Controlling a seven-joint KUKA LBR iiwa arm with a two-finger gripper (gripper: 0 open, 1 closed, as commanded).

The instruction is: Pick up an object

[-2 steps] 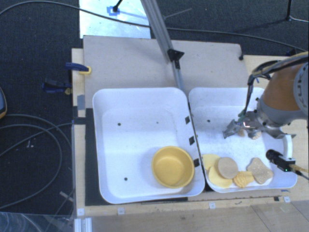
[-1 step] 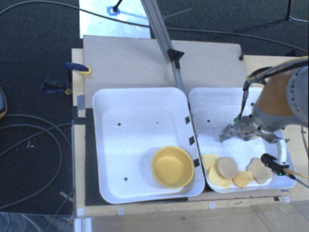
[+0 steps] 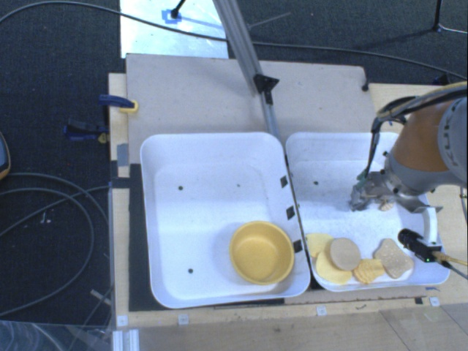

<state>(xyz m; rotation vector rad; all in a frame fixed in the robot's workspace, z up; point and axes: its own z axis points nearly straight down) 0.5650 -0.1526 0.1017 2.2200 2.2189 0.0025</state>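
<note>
Two white bins side by side on bench. Left bin [image 3: 168, 196]: holds 1 yellow bowl [image 3: 262, 251], upright, near front-right corner, close to the wall btw. the bins.

Right bin [image 3: 322, 167]: holds a bunch of toy food pcs, all along the front edge. From left to right: pale yellow flat pcs [image 3: 329, 269], a round tan disc [image 3: 344, 254] lying partly on top of them, a ridged orange chip [image 3: 368, 270] touching the disc, then a tan bread slice [image 3: 393, 259] just beside the chip.

Arm [image 3: 424, 141] reaching in from right, orange band up top, grey below. Claw [image 3: 362, 198] down low in middle of right bin, pointing left, over bare white floor. Well back from the food row, not touching any of it. Can't tell if claw is open or closed; too blurry and dark. Nothing seen in its grip. Small pale bit [image 3: 386, 205] just beside the claw's right side, can't tell what it is.

Silver pole [image 3: 241, 42] slanting down from top to where the bins meet. Blue clamp [image 3: 84, 130] at bench's left edge. Grey cables [image 3: 44, 218] looped on dark floor at left.
</note>
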